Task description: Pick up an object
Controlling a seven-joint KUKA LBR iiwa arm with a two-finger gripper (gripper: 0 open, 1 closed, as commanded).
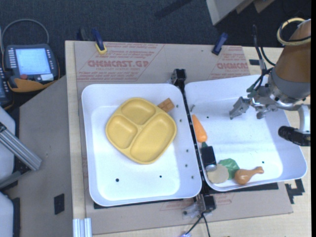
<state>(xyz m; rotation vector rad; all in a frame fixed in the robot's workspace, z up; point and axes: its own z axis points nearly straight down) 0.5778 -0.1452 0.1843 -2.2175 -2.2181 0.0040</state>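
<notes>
My gripper (pixel 249 111) hangs over the upper middle of the right bin (pixel 281 147), open, with nothing between its fingers. Along that bin's left wall lies an orange carrot (pixel 199 128), well left of the gripper. Below the carrot sit a black block (pixel 208 156), a pale round piece (pixel 217 174), a green leafy piece (pixel 230 165) and a brown drumstick (pixel 248 174), clustered in the front left corner. A yellow divided plate (pixel 141 130) fills the middle of the left bin (pixel 98 172), and a small brown block (pixel 166 104) peeks out at the plate's upper right edge.
The grey arm with its orange band (pixel 294 58) comes in over the right bin's far right side. A black part (pixel 295 134) of the arm sticks out over the right rim. Clamps (pixel 178 76) hold the bins where they meet. A teach pendant (pixel 30 65) lies off the bench at left.
</notes>
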